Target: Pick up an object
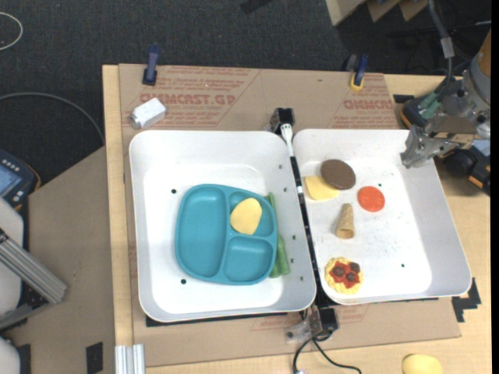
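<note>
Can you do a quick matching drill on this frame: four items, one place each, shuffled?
Items:
1. yellow piece
2. cone
3. pizza
4. gripper

Places:
A. right bin's top right edge
B. on the blue tray
C. right bin, bottom left
D. right bin, below the brown disc

Pairs: 1-B, 2-D, 3-C, 4-A

Floor: dark carpet [70, 29], cables lying on it.
Table: cardboard-covered top [234, 92], two clamps at far edge.
</note>
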Controlling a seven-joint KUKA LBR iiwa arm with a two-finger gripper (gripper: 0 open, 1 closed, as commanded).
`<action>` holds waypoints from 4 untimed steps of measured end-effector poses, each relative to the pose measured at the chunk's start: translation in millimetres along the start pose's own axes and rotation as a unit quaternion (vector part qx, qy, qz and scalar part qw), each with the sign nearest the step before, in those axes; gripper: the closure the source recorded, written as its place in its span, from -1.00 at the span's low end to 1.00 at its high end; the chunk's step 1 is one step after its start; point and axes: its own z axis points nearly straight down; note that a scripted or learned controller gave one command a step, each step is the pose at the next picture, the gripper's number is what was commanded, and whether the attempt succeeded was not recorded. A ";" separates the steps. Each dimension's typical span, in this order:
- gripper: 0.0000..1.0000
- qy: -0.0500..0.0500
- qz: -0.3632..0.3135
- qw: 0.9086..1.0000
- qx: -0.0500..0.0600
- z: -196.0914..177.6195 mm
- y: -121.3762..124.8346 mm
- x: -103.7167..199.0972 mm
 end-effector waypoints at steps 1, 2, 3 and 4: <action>1.00 -0.002 -0.006 1.000 -0.021 -151.9 38.2 46.8; 1.00 0.000 -0.002 1.000 -0.004 -34.5 5.3 36.6; 1.00 0.000 -0.008 1.000 -0.014 -104.0 -32.8 140.9; 1.00 -0.001 -0.002 1.000 -0.006 -7.5 -52.1 143.2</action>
